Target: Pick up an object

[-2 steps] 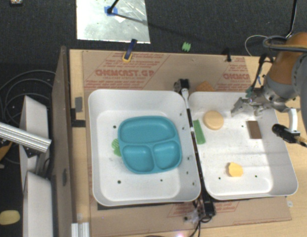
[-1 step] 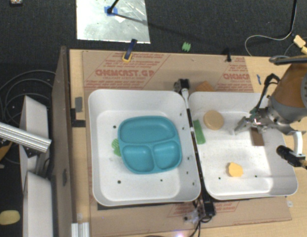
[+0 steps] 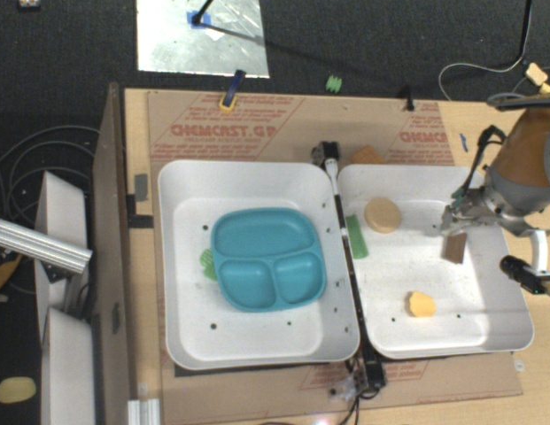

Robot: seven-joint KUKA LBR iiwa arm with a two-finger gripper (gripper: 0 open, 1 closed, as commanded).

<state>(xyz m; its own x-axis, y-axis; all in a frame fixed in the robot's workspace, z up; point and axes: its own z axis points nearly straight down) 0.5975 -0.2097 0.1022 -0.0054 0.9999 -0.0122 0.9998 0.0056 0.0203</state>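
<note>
**Claw hanging over the right bin with a brown piece under it**

Seen from the overhead camera, the claw (image 3: 455, 228) is hanging over the far right part of the right bin (image 3: 496, 326), on the end of the grey arm (image 3: 527, 171) with its orange band. A small dark brown block (image 3: 453, 248) is showing just below the claw; whether it is sitting between the fingers or lying on the bin floor cannot be told, and the claw's opening cannot be told either.

Taking the right bin as landmark: a round tan disc (image 3: 383, 215) is lying near its far left corner, and a small yellow lump (image 3: 422, 305) is resting toward its near middle, well apart from the disc. A green flat strip (image 3: 356, 235) is leaning along its left wall, beside the dark divider between the bins.

Just left of the right bin, the left bin (image 3: 182, 326) is carrying a teal divided tray (image 3: 267, 258), three compartments, rounded corners, with a bit of green (image 3: 206, 258) peeking from under its left edge.

Both bins are sitting on a brown printed cardboard sheet (image 3: 221, 127) covering the table. Beyond it, dark carpet (image 3: 62, 60) is spreading, with a shiny metal plate (image 3: 201, 25) on it, black cables (image 3: 35, 162) coiling at the left, and white boxes (image 3: 66, 228) beside them.
</note>
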